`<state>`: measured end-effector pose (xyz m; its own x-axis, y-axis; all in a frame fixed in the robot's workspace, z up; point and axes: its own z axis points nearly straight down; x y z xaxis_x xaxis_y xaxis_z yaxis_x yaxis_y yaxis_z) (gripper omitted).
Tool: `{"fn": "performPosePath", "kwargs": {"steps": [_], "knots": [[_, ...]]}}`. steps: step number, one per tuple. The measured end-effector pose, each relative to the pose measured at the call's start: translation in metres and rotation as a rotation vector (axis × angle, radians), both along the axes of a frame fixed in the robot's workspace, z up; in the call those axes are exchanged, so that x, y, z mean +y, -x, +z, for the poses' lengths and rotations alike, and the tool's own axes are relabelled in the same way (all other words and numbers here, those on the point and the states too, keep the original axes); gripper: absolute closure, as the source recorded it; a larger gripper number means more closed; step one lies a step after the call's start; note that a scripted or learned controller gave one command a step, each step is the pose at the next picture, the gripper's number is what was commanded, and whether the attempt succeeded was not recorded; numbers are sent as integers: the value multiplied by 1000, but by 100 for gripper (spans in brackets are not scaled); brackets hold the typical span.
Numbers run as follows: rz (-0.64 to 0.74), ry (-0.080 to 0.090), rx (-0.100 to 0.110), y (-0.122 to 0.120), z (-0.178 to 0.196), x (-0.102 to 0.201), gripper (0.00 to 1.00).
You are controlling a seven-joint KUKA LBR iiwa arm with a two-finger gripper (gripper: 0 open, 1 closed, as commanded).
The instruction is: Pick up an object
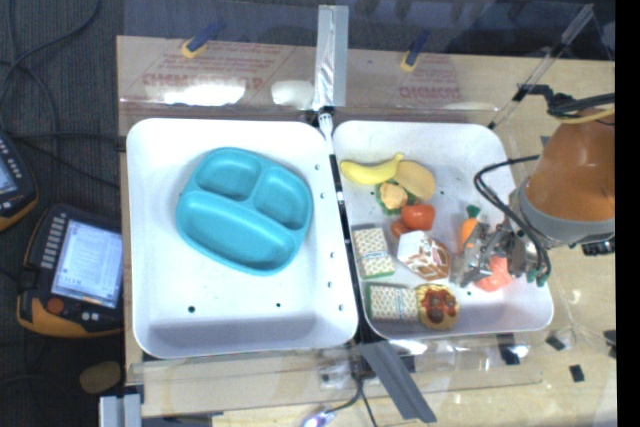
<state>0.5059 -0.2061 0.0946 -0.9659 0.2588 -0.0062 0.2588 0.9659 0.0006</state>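
Observation:
The right bin (455, 137) holds several toy foods: a yellow banana (367, 172), a tan potato-like piece (418, 179), a red tomato (417, 215), a small carrot (468, 231), a white wrapped snack (425, 257), two checkered cracker packs (372, 251) and a small pizza piece (438, 306). My gripper (492, 260) reaches in from the right under the orange band (575, 177). It hangs low over the bin's right part, just above a pink-red piece (492, 279). The wrist hides the fingertips.
The left bin (150, 245) carries a blue divided plate (246, 207). A metal divider post (331, 55) rises between the bins at the back. A tablet pendant (70, 265) and cables lie on the floor to the left.

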Motion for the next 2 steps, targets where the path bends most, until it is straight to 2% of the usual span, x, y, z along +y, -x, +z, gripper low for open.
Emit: {"fn": "performPosePath", "kwargs": {"steps": [1,2], "knots": [[261,-1,2,-18,185,-16,100],[634,1,1,-10,313,-16,100]]}}
